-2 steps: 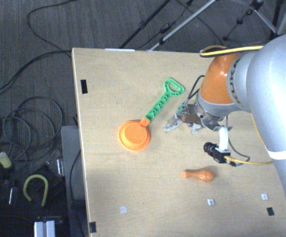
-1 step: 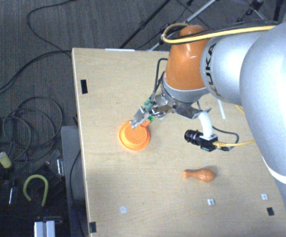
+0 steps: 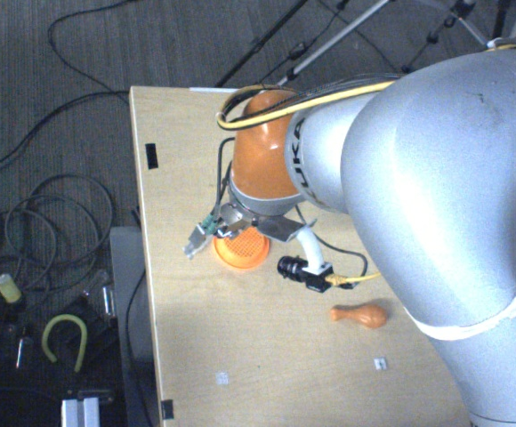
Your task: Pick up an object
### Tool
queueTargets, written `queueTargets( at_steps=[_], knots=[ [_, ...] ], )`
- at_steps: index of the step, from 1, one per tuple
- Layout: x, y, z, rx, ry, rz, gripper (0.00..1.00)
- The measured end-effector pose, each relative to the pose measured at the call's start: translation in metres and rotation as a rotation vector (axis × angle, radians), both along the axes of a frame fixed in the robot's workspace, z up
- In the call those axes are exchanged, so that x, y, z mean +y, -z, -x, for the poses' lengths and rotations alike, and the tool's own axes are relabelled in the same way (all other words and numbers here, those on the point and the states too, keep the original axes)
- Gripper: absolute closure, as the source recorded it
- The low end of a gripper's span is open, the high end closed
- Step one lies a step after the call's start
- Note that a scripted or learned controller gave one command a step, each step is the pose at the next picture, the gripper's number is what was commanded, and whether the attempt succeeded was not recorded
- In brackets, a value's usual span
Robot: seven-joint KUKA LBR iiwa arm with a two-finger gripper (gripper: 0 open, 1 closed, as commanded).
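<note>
One orange round object [image 3: 241, 249] under the gripper [image 3: 206, 236], one orange pear-shaped object [image 3: 361, 314] apart; jaw state unclear.

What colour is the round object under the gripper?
Orange; the round object shows plainly in the camera view, just below the gripper.

Dark grey carpet [image 3: 80, 52] is covering the floor around a pale wooden bench top [image 3: 187, 327], which is catching even light. Black cables [image 3: 44, 229] are lying in loose loops on the carpet at the left, and 1 more cable [image 3: 89, 16] is trailing toward the top. A yellow-green U-shaped item [image 3: 62, 334] is sitting among clutter at the lower left. Thin metal tripod legs [image 3: 374, 7] are slanting across the upper right.
</note>
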State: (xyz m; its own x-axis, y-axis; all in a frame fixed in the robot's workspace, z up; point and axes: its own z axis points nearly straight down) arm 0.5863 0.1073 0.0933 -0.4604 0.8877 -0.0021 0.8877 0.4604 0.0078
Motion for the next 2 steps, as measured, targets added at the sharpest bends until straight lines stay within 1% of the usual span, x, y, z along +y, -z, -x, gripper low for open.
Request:
queueTargets(
  at_steps=[1,2],
  knots=[
    [-0.002,-0.009,-0.001,-0.002,0.003,0.000,1.00],
    [-0.029,-0.090,-0.069,0.008,0.260,0.005,1.00]
  ],
)
